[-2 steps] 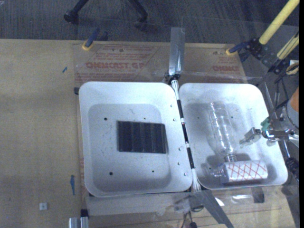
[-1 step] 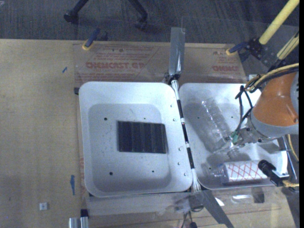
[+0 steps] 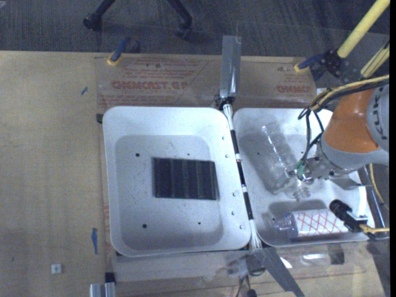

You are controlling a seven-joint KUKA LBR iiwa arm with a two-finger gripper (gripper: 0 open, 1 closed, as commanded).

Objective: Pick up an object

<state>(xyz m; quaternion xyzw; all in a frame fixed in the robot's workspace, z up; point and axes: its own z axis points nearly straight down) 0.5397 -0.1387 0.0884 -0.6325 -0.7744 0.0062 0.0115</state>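
A clear plastic bottle (image 3: 277, 155) lies slantwise in the right bin (image 3: 247, 135), its neck pointing to the near right. My gripper (image 3: 302, 177) hangs from the orange-banded wrist directly over the bottle's neck end, close to it or touching it. Glare and the wrist hide how the gripper meets the bottle. A red-and-white checkered packet (image 3: 317, 221) lies at the near edge of the right bin, with a small clear wrapped piece (image 3: 284, 223) at its left end. A dark ribbed rectangular pad (image 3: 185, 178) lies flat in the middle of the left bin (image 3: 124, 135).
A metal divider post (image 3: 229, 67) stands behind the seam between the two bins. Blue and yellow clamps (image 3: 120, 49) hold the board at the back. The arm's body covers the right bin's right side.
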